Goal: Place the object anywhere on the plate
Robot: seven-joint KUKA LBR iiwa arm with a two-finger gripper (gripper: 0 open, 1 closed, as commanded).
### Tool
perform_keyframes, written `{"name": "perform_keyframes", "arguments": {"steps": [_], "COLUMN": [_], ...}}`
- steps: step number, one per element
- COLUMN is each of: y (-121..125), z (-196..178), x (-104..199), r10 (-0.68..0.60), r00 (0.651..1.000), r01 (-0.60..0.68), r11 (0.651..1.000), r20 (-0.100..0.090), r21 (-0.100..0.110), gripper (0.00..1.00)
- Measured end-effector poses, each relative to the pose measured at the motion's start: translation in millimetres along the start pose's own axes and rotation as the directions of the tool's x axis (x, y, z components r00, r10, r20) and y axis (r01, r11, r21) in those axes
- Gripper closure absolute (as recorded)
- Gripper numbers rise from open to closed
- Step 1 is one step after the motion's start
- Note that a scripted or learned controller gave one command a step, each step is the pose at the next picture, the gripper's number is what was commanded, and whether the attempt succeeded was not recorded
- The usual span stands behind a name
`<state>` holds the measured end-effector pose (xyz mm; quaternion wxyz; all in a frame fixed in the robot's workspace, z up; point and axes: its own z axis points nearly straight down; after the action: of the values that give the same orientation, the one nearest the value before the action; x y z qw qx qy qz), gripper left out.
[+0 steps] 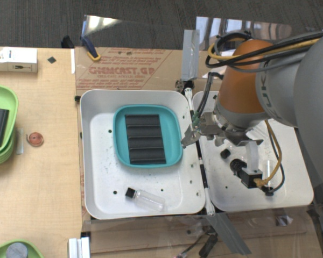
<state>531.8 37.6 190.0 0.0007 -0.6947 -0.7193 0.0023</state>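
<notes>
A teal plate [120, 138] with a black ridged insert lies in the upper middle of the left bin [97, 160]. A small clear vial with a black cap [144, 199] lies on its side on the bin floor, below the plate and near the front wall. My gripper [191, 135] hangs under the orange-banded wrist at the divider between the two bins, just right of the plate's right rim and well above and right of the vial. Nothing shows in it.
The arm's body and its black and yellow cables [258, 179] cover much of the right bin [290, 192]. On the bench to the left are a green tray [2, 144], a small red disc [36, 138] and a white box [13, 59]. Cardboard [129, 69] lies behind the left bin.
</notes>
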Motion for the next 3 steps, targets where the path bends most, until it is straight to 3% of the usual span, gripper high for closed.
{"name": "perform_keyframes", "arguments": {"steps": [1, 2, 3], "y": [14, 8, -7], "z": [0, -42, -134], "x": [-60, -120, -190], "r10": [0.003, 0.048, 0.125], "r00": [1.000, 0.999, 0.992], "r01": [-0.003, -0.048, -0.125], "r11": [1.000, 0.999, 0.992], "r20": [0.000, 0.000, 0.000], "r21": [-0.001, -0.002, -0.002], "gripper": [0.00, 0.00, 0.00]}}
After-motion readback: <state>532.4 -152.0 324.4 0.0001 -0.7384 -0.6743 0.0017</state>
